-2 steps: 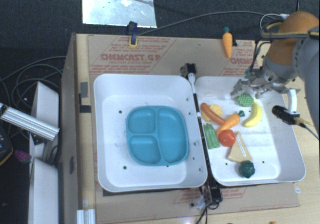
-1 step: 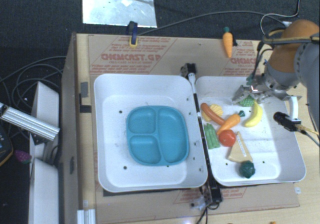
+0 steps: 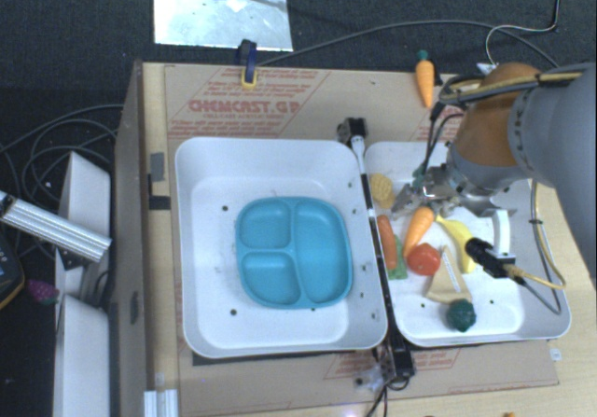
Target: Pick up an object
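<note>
Reaching in over the right bin [image 3: 536, 317], arm [image 3: 550, 131] bent low, tool [image 3: 417, 196] beside the carrot [image 3: 419, 227]; finger state impossible to tell. Carrot lying slantwise, thin end toward the red tomato [image 3: 423, 259]. Crowded nearby: banana [image 3: 457, 240], cheese wedge [image 3: 447, 284], dark green ball [image 3: 460, 314].

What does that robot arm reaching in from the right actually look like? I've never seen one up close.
The arm is a thick, rounded grey tube with a shiny orange band above the wrist. Below the band sits a metallic gripper, small and silvery beside the bulky arm. Thin dark cables loop along the wrist toward the gripper. I can make out no lettering or logo on it from here.
</note>
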You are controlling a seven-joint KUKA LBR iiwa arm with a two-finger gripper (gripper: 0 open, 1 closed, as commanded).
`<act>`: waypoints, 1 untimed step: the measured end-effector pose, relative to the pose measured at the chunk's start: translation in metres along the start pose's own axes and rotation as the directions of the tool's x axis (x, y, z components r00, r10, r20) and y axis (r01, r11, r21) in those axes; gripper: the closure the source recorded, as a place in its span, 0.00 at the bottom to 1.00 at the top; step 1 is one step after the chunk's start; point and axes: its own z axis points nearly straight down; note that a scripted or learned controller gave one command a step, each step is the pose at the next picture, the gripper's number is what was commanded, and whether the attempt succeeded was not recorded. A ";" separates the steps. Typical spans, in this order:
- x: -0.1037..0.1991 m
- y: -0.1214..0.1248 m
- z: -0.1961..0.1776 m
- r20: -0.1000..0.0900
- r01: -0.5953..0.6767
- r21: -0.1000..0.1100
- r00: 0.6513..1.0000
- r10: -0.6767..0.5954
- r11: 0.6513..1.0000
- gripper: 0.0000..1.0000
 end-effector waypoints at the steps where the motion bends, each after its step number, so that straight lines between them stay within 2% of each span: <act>1: 0.016 -0.039 0.000 0.001 -0.002 0.001 1.000 0.002 1.000 0.00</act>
